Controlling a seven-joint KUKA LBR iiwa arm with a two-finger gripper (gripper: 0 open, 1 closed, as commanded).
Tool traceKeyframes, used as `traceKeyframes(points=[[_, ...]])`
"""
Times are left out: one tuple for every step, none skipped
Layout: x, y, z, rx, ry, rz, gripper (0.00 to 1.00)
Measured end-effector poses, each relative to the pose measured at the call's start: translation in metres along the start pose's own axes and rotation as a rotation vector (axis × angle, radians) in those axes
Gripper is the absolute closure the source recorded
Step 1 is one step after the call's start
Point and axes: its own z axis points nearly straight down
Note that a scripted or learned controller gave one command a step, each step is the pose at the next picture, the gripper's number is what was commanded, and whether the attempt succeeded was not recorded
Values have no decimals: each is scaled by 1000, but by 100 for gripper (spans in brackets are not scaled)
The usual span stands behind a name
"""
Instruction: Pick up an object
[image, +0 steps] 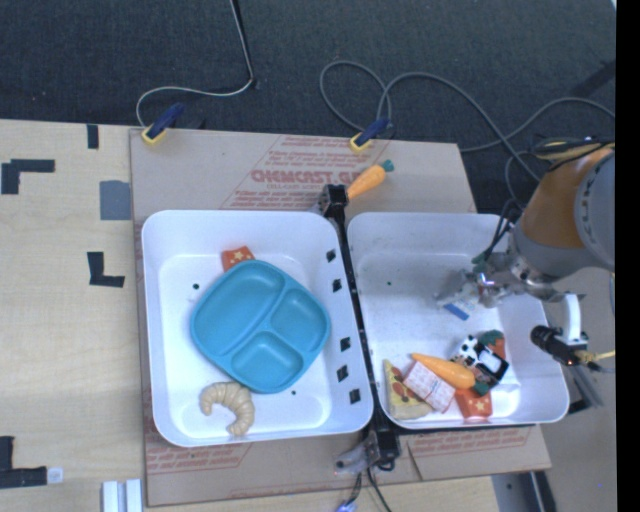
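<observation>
Over the right bin (400, 232), the gripper (462, 296) is seen low; its jaw state cannot be told. A carrot (445, 370) lies near.

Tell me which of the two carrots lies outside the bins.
The carrot on the cardboard above the divider, beyond both bins' top rims. The other carrot lies inside the right bin, in the toy pile.

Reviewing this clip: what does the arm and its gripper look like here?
The arm is grey with a broad orange band above the wrist. Its gripper is a small metallic grey assembly over the right bin. Dark cables run beside the arm, across the dark floor behind it.
</observation>
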Motion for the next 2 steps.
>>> traceKeyframes(points=[[34,-98,0,2,1,2,0],[47,-17,0,-4,-1,0,0]])
